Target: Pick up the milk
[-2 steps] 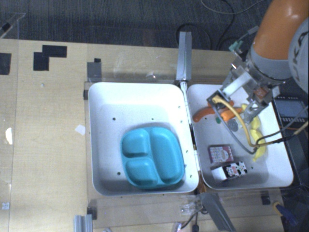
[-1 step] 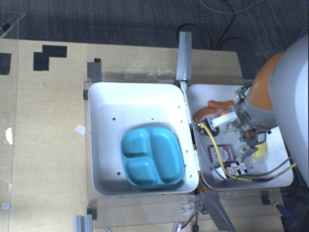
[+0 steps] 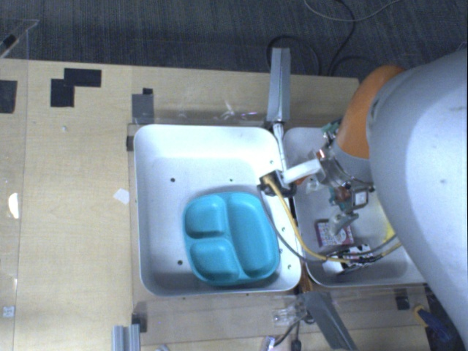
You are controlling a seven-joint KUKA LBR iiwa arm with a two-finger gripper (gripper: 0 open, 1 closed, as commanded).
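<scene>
**Arm low over the right bin**

We see the gripper down inside the right bin; whether it is apart or together we cannot tell. The milk we cannot pick out. A blue divided tray lies in the left bin on the table.

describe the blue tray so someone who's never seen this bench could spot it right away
Start with the two white bins side by side on the bench and take the left bin, the one away from the arm. The tray lies flat on its floor, toward the near right corner. It is bright turquoise with rounded corners and three compartments, the one strongly coloured thing in that bin.
</scene>
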